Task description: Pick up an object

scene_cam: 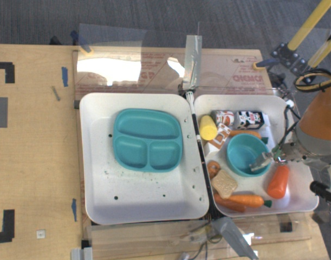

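Down at the front of the right bin (303, 202) we see a toy carrot (242, 201) lying flat, with its green end pointing right. Just behind it sits a toy slice of bread (224, 184), and a small orange-brown toy (213, 168) peeks out beside the bread. We count 2 white bins side by side. Our gripper (264, 160) hangs over the right side of a teal bowl (244, 154) in the right bin. Its fingers reach down past the bowl's right rim, but we cannot tell how wide they are spread or if they have hold of anything. Just right of the bowl stands a second orange carrot toy (278, 181), tilted, close below the gripper. Behind the bowl we see a yellow cup-shaped toy (208, 127), a small orange and white packet (223, 129), and a black and white carton (250, 119) near the back wall. The left bin (95, 161) holds a teal plate (148, 140) with 3 sections, lying flat near the middle.
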Tool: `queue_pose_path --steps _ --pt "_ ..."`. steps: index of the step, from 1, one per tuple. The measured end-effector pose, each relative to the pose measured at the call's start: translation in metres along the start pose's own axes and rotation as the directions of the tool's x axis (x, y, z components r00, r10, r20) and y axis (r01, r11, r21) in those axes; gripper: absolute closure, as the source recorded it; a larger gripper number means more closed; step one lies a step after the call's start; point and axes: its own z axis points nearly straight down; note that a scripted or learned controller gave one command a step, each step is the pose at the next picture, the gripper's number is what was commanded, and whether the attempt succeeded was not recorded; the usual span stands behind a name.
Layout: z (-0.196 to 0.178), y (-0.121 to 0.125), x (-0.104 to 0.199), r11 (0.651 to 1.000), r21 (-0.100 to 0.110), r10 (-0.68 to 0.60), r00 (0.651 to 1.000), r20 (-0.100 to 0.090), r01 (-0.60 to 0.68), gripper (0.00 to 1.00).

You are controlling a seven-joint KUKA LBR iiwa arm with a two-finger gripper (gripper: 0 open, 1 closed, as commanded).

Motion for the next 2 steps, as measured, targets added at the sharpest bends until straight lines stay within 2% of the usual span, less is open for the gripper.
queue_pose_path --steps 1,2 --pt "-0.001 0.004 0.028 1.000 -0.002 -0.007 1.000 0.003 0.007 0.00" --pt "-0.016 0.010 0.028 1.000 -0.017 -0.010 1.000 0.007 0.010 1.00"
